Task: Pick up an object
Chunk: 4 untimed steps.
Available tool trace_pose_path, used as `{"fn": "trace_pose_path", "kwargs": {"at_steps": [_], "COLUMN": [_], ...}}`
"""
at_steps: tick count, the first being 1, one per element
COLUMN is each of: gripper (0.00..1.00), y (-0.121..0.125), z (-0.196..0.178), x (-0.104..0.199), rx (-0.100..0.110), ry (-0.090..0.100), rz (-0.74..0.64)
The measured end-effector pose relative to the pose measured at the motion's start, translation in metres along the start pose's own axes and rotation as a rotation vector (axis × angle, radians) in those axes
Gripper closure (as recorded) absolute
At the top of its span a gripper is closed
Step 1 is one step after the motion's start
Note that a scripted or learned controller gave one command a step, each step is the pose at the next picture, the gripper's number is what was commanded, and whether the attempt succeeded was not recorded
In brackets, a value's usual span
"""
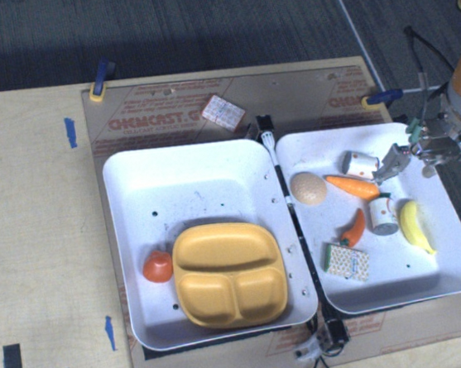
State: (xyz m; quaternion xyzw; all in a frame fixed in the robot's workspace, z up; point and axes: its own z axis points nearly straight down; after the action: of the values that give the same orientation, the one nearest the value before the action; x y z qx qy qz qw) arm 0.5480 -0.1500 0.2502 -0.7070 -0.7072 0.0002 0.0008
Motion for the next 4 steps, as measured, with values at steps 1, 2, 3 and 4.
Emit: {"fn": "trace_pose_path", "kwargs": {"at_steps": [1, 2, 3, 4], "gripper": [0.0, 0.0, 1.0, 1.0], "y": [-0.011, -0.049, -0.048, 0.043], "z": [0.12, 0.164, 0.154, 0.163], "x": [0.019, 0.036, 0.036, 0.05], "rx": [-0.002, -0.006, -0.01, -0.007], "ry": [-0.002, -0.001, -0.002, -0.001], "rz": [0.001, 0.0, 0.001, -0.001]}}
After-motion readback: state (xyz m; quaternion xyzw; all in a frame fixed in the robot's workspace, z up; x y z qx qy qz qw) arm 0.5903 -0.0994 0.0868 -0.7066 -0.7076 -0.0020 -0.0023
